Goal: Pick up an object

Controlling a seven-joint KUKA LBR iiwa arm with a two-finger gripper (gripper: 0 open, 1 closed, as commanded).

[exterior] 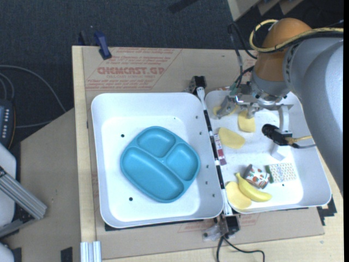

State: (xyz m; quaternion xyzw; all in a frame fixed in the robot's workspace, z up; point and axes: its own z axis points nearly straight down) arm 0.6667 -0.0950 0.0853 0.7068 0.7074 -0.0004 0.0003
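Note:
My gripper [241, 107] hangs low over the far end of the right bin [312, 185], its fingers spread open with nothing between them. Just in front of it lies a small pale yellow piece [246, 124], close to the fingertips. A flatter yellow piece [232, 139] rests a little nearer, beside the wall between the bins. At the bin's near end lie a banana [255, 191], a round yellow thing [236, 197], a small printed carton [256, 175] and a patterned card [282, 172].
The left bin [102, 146] holds a blue compartment plate [159, 162]. The grey arm [322, 75] covers the far right of the right bin. A blue clip [102, 45] sits on the board behind the bins.

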